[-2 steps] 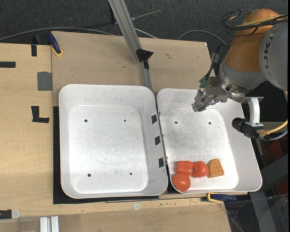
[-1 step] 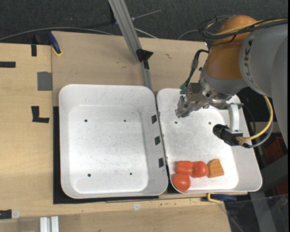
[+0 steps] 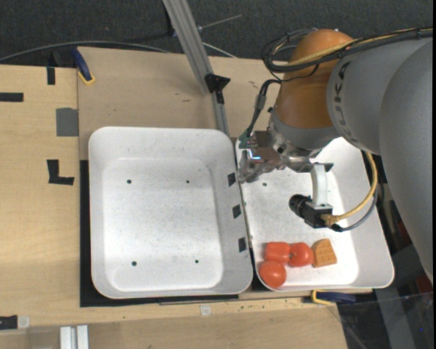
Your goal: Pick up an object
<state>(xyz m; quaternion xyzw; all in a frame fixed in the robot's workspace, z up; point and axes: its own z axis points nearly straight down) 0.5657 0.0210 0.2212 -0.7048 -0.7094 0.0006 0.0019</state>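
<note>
- Three red pieces lie bunched at the right bin's [image 3: 374, 267] 7 o'clock corner: one red piece [image 3: 277, 251] at the left, a second [image 3: 300, 254] touching it at its 3 o'clock, and a third [image 3: 272, 273] just below, at the first's 6 o'clock.
- An orange waffle-like piece [image 3: 324, 253] sits just beside the second red one, at its 3 o'clock.
- None of the four is lifted; all rest on the bin floor.
- The end effector [image 3: 251, 167] hangs at the bin's 11 o'clock corner, well apart from the pieces, close to the wall shared with the left bin [image 3: 160, 209].
- Whether it is spread or pressed together cannot be told; nothing shows in its grip.
- A black fitting [image 3: 305, 208] with a yellow cable hangs from the wrist, at 1 o'clock of the pieces.
- The arm [image 3: 363, 86], grey with an orange band, comes in from 2 o'clock.
- A grey pole [image 3: 192, 42] slants across the table [image 3: 29, 195] at 12 o'clock of the left bin.
</note>
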